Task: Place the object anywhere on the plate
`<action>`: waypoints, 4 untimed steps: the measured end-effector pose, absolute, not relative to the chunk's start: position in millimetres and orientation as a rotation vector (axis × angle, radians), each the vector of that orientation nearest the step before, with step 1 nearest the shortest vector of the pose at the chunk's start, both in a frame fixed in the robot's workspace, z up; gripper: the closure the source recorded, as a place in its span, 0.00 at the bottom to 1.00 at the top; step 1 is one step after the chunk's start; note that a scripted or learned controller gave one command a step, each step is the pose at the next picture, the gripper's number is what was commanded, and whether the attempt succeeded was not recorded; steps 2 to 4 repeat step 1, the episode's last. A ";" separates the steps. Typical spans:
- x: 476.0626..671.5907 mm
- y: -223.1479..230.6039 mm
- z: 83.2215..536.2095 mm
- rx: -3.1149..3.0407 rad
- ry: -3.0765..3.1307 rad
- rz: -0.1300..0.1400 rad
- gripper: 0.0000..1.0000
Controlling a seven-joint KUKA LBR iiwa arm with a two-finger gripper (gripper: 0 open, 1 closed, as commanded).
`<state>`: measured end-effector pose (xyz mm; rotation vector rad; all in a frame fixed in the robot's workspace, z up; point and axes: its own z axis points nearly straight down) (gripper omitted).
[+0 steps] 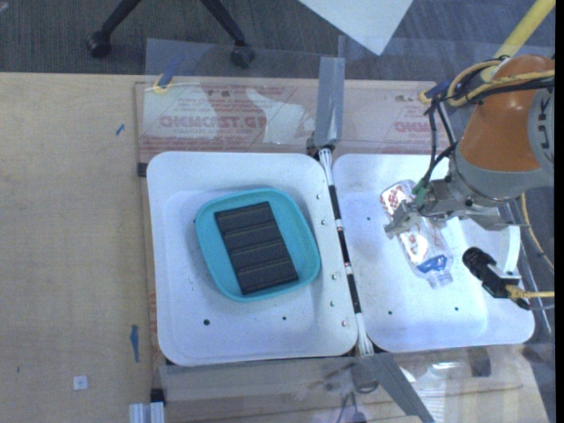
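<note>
a raised divider (339, 236) between the two white bins is separating the left bin (176, 324), where a teal plate (256, 243) is carrying a dark ribbed block (256, 247), from the right bin (467, 324). a clear, crumpled plastic bottle (421, 236) with a blue cap and a red-and-white label is lying in that right bin. the gripper (407, 218) is hanging right over the bottle's upper end; whether it is gripping is impossible to tell.

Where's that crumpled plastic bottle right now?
The plastic bottle lies in the right bin, directly under the claw, with the teal plate in the left bin.
</note>
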<state>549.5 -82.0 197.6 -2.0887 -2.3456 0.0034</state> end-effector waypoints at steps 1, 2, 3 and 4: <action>549.7 -82.1 198.1 -2.090 -2.346 0.002 0.00; 549.7 -82.1 198.1 -2.090 -2.346 0.002 0.00; 549.7 -82.1 198.1 -2.090 -2.346 0.002 0.00; 549.7 -82.1 198.1 -2.090 -2.346 0.002 0.00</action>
